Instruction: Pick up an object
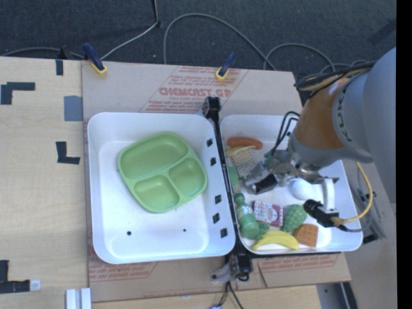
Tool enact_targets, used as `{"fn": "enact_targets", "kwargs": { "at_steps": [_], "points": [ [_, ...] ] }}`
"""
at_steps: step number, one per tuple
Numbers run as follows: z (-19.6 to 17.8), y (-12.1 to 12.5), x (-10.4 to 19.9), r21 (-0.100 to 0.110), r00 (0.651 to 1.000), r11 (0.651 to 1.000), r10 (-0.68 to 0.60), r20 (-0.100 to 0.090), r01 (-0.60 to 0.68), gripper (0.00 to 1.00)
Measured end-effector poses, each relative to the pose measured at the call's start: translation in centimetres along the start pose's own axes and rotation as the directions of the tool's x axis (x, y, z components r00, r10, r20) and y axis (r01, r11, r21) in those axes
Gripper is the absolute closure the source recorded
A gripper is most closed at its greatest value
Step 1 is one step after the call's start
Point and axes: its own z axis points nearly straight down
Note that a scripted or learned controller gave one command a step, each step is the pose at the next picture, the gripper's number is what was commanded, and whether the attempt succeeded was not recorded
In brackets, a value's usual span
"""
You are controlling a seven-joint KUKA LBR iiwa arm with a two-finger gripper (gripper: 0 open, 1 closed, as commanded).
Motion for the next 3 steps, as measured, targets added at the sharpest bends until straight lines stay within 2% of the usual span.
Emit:
{"fn": "enact_targets", "kwargs": {
  "at_steps": [1,2,3],
  "points": [
    [1.3,4.6,0.9,-0.008,1.0,1.0,0.0,0.002,0.0,0.0],
    [1.5,10.6,0.8,0.005,1.0,1.0,0.003,0.0,-0.003,0.0],
    [0.6,10.6,0.8,0.005,1.0,1.0,0.001,0.003,-0.001,1.0]
  ]
}}
